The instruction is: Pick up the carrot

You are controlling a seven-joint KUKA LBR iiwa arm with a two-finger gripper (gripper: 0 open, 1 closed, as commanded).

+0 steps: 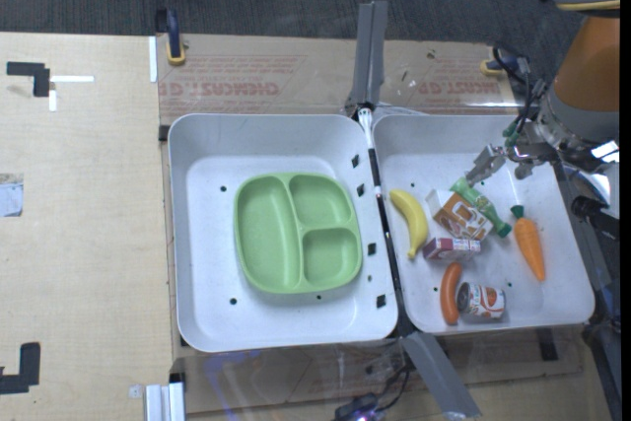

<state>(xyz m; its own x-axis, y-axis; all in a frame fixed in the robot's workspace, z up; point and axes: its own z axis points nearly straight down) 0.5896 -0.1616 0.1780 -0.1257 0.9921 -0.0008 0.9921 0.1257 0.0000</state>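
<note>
The carrot is orange with a small green top and lies near the right wall of the right bin, pointing toward the front. My gripper hangs above the back right part of that bin, up and a little left of the carrot and apart from it. It stands open, and nothing sits between its fingers. The arm's orange band is at the top right.
Left of the carrot lies a cluster: a green packet, an orange box, a small carton, a banana, a red sausage and a can. A green divided plate sits in the left bin.
</note>
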